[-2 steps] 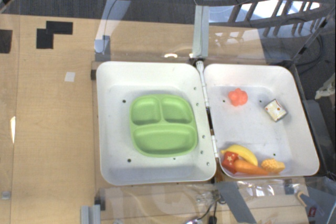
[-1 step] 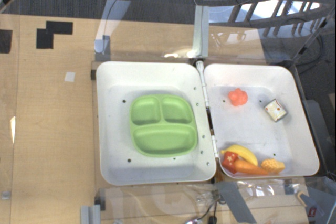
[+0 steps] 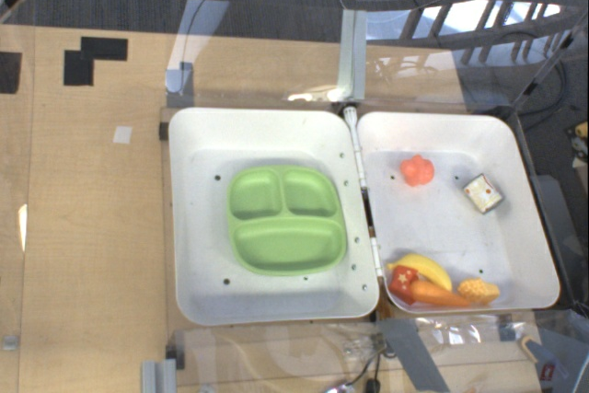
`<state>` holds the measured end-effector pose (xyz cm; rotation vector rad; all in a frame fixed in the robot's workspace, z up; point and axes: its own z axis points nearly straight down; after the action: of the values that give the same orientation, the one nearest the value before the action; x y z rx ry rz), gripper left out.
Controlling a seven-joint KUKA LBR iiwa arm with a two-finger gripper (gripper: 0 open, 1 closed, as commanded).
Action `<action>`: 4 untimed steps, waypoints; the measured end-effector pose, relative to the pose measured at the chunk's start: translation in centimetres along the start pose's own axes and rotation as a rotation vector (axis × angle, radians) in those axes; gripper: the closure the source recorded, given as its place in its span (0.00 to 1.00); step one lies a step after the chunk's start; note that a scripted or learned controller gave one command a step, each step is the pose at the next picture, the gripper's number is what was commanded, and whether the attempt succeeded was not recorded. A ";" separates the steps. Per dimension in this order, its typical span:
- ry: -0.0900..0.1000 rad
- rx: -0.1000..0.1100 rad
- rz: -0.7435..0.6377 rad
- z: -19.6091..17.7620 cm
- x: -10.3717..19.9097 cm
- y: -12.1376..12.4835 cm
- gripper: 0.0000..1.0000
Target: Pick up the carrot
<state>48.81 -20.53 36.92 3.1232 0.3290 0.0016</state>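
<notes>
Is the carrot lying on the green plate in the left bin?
No, the carrot lies in the right bin, at its near edge beside the banana, while the green plate holds nothing.

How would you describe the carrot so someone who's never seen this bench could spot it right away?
Look in the right white bin, at its near edge, where a small cluster of toy food sits. The carrot is the long orange piece lying flat along the front, below the yellow banana, between the red piece and the knobbly yellow-orange item.
</notes>
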 end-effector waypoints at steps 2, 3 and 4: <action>-0.001 0.001 0.005 8.6 0.0 0.0 1.00; -0.002 0.003 -0.155 18.8 -0.1 0.0 1.00; 0.001 0.003 -0.159 17.7 0.1 0.0 1.00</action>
<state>48.89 -20.49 19.18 3.0903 0.5759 0.0018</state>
